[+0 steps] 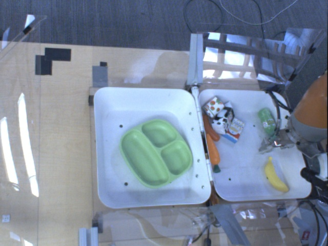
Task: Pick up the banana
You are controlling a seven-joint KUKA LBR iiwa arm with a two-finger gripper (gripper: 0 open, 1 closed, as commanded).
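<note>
Banana (276, 177) in full view; claw (270, 145) indistinct.

No legible text, brand, number or sign is being shown anywhere. Printing is being seen on a small packet (234, 129) in the right bin (246, 186), in red, white and blue, too small to be read. A spotted pattern is being carried by a cup (215, 106); no lettering is being made out.
</note>
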